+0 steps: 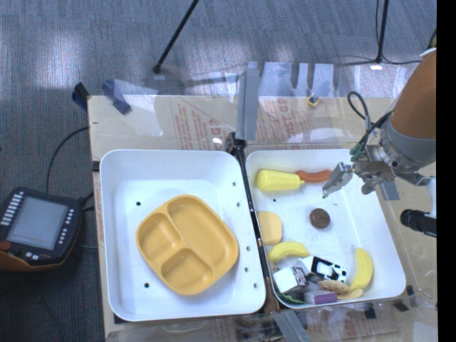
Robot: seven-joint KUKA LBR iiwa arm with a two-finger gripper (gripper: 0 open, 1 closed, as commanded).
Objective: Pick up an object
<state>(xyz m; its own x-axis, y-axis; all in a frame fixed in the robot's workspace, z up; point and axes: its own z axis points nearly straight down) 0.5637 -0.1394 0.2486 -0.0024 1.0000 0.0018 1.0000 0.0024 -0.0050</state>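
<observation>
**Counter and bin layout**

The counter (pixel 171 123) stands on grey carpet and carries both bins. The gripper (pixel 340 179) hangs over the right bin (pixel 377 223), finger state indeterminate, just beside the yellow bottle (pixel 278 181). The left bin (pixel 125 169) holds a yellow tray (pixel 187 244)

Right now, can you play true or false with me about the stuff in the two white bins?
1. The yellow tray lies in the left bin. True.
2. Two bananas lie in the right bin. True: one banana is near the middle divider, the other banana is near the right wall.
3. The brown round cookie sits on the yellow tray. False: it lies on the right bin's floor.
4. The gripper is over the left bin. False: it is over the right bin, near the orange carrot.
5. The yellow tray has food in it. False: its compartments hold nothing.
</observation>
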